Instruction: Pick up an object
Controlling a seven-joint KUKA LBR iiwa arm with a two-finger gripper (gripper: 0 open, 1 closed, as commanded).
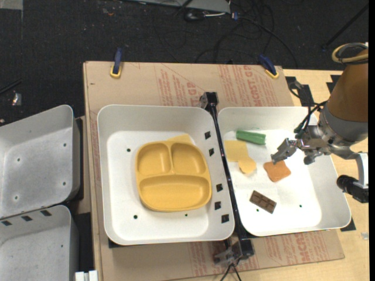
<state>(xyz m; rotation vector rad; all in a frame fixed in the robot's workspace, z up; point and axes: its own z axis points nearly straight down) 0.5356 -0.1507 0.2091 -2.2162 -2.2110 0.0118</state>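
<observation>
One yellow tray (173, 177), four small pieces in the right bin (304, 215), fingers (280, 153) apart, gripping nothing.

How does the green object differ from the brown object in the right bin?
The green object is a smooth, rounded stick, while the brown object is a flat bar with raised squares. The green object lies near the bin's far side, almost level across the view; the brown object lies nearer the front, slanted. Both are small, elongated, and apart from the gripper.
</observation>
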